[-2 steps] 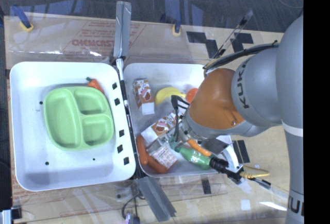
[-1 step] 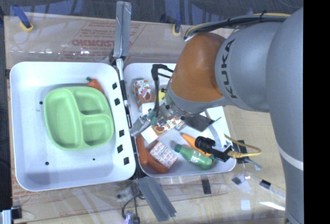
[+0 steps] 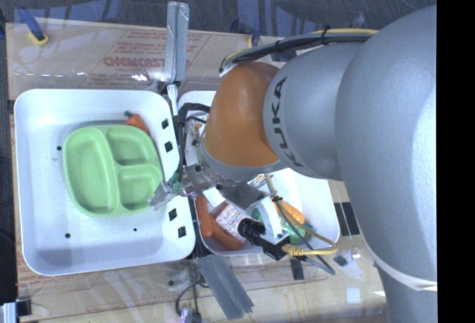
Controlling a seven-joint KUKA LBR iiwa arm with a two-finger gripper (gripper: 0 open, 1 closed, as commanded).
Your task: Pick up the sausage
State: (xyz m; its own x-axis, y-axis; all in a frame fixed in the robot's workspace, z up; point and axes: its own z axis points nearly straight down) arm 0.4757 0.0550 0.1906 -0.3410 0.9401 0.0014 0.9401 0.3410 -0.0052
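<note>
The gripper was low over the near left corner of the right bin, close against the wall that divides the two bins, with most of it hidden under the orange band and the grey arm; whether it was apart or together I cannot tell. Just beside it, toward the near edge, the sausage lay on the floor of the right bin, a reddish-brown length partly covered by the wrist hardware; contact with the gripper could not be made out. Farther right in the same bin an orange, carrot-like item showed. In the left bin sat a green divided plate, with a small orange piece at its far edge.
</note>
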